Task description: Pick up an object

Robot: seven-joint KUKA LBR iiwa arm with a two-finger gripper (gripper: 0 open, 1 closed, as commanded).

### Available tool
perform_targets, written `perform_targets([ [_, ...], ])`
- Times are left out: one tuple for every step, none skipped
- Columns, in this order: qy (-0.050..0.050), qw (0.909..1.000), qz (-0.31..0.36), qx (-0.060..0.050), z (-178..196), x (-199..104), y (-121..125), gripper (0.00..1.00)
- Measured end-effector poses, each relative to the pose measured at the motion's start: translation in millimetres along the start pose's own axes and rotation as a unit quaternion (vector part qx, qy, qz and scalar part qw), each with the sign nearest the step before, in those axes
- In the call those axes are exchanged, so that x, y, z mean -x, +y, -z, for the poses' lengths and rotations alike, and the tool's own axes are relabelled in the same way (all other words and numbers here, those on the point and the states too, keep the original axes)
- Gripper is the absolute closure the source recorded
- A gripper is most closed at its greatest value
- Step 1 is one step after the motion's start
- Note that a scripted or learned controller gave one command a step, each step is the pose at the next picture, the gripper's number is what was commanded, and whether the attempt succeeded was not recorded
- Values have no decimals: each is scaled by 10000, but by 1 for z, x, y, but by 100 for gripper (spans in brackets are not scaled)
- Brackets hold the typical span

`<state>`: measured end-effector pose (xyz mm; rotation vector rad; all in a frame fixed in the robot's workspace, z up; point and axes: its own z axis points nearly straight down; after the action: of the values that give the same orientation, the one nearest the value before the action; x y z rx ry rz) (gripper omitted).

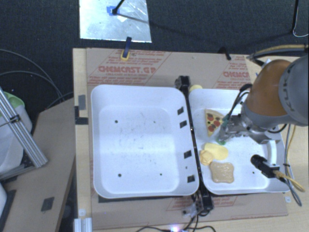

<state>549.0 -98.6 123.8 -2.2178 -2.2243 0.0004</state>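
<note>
The bench [140, 62] bore two white bins side by side: left bin [140, 144], right bin [241, 182].

Two bins sit side by side on the surface [159, 64]. In the right bin [251, 182], the pizza slice [213, 120] lies just left of my hand [223, 138], with the toast [222, 172] nearer the front.

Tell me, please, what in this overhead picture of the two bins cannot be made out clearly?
- Gripper, camera view: small and dark under the wrist; whether it is open or shut cannot be told.
- Right bin: its far right part is hidden behind the arm.
- Green thing at the gripper tip: too small to identify.
- Yellow object at the bins' top divider: partly hidden by the rim.
</note>
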Motion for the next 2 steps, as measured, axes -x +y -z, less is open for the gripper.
perform_targets([
  [0,10000,7,9,61,-59,-19,100],
  [1,10000,-17,5,90,-23,-62,100],
])
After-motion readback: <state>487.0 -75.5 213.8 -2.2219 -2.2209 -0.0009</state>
